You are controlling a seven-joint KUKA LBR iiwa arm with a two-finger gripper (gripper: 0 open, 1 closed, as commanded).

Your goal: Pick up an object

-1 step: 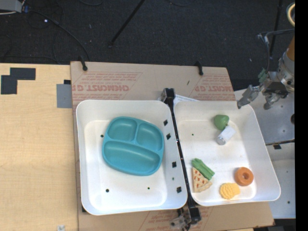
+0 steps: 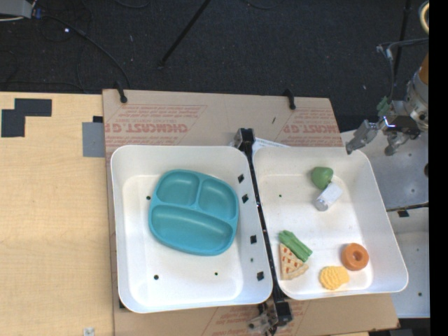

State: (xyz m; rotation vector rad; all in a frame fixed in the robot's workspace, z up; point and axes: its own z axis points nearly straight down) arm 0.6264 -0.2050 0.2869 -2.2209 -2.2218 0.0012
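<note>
The right bin (image 2: 381, 208) holds several toy foods. A green lump (image 2: 322, 176) lies at its far side, with a small white and grey cylinder (image 2: 327, 197) just in front of it. An orange ring (image 2: 355, 256) and a yellow round piece (image 2: 334, 278) sit at the near right. At the near left lies a pizza slice (image 2: 291, 264) with a green strip (image 2: 296, 244) along its top. My gripper (image 2: 376, 138) hangs beyond the bin's far right corner, open, with nothing between its fingers.
The left bin (image 2: 133, 257) holds a teal divided plate (image 2: 194, 211). A black divider (image 2: 255, 215) runs between the two bins. Both bins rest on a cardboard sheet (image 2: 210, 117), with a wooden bench top (image 2: 49, 222) to the left.
</note>
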